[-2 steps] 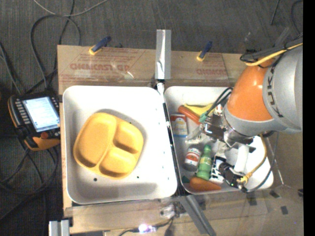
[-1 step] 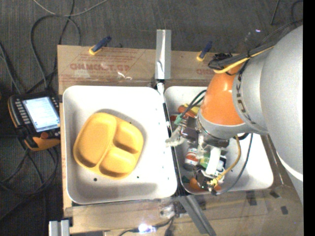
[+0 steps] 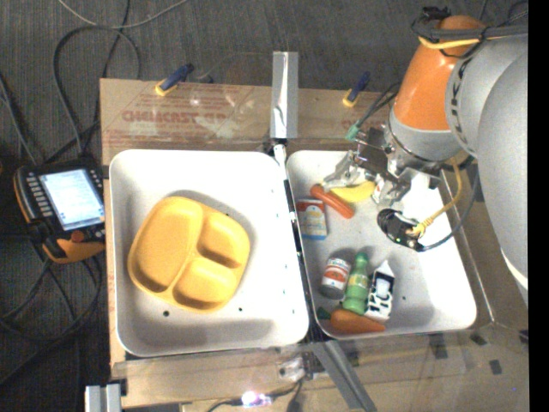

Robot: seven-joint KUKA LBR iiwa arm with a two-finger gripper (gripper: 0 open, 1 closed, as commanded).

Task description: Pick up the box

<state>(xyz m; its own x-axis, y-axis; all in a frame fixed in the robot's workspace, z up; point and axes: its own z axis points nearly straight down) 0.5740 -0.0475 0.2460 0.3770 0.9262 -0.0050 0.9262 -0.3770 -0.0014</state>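
jaws (image 3: 360, 166) hang low over the far left part of the right bin (image 3: 446, 312), right above a yellow item (image 3: 356, 193) that may be a banana, and whether they are spread or closed i cannot tell, since the metal parts blur together from this angle. nothing is seen clamped in them. just beside that yellow item a red-orange sausage-shaped piece (image 3: 331, 202) lies at a slant, and next to it, close against the bin's left wall, the box (image 3: 312, 218) lies flat, small, with a red and white label. nearer the front of the same bin a small can (image 3: 335, 275), a green bottle (image 3: 356, 281) and a black and white carton (image 3: 381, 290) crowd together, with an orange carrot-like piece (image 3: 356, 321) along the front wall. a black cable loop with a yellow lead (image 3: 410, 227) hangs from the arm over the bin's middle. the left bin (image 3: 137, 324) holds a yellow divided tray (image 3: 190, 252), set at an angle near its centre, with bare white floor around it on all sides. the two bins meet at a shared rim in the middle of the worktop (image 3: 171, 114). the right half of the right bin's floor is bare, while the box sits hemmed by the wall on one side and the sausage-shaped piece on the other.
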